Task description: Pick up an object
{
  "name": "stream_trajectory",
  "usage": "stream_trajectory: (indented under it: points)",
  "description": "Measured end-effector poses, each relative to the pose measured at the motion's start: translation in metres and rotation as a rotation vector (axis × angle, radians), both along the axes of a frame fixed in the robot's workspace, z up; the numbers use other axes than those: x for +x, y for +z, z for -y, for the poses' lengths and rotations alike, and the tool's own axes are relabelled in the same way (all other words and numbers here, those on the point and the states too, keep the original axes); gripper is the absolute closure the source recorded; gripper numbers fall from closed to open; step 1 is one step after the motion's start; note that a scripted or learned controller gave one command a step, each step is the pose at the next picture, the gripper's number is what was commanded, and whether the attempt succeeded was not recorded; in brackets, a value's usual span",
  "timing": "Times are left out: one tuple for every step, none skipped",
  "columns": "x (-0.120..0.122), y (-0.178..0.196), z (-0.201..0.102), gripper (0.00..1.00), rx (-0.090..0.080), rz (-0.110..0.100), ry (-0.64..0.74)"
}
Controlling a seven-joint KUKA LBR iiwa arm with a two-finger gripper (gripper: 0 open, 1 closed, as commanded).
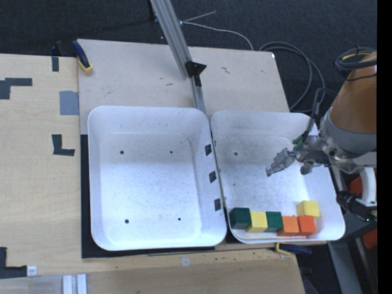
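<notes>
While the gripper (277, 163) hangs over the middle of the right bin (257, 127), jaws too blurred to tell how they stand, the row of blocks (275, 219) lies nearer the camera along that bin's front wall, running left to right.

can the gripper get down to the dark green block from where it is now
Probably yes. The gripper hangs over the right bin, with bare floor between it and the dark green block. The bin's front wall and the neighbouring yellow block may crowd the fingers.
</notes>
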State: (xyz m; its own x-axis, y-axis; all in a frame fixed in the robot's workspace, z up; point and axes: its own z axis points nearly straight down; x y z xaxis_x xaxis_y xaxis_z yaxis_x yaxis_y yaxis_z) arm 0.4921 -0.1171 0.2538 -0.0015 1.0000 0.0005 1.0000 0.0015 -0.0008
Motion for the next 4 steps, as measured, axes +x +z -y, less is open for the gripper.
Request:
stream_trajectory:
  points:
    - [0.005, 0.029, -0.052, 0.00, 0.001, 0.003, 0.006]
    - [0.030, -0.049, -0.060, 0.00, 0.000, -0.008, 0.001]
    - [0.035, -0.165, -0.022, 0.00, -0.001, -0.003, -0.003]
    - [0.024, -0.058, -0.073, 0.00, 0.001, 0.005, 0.004]
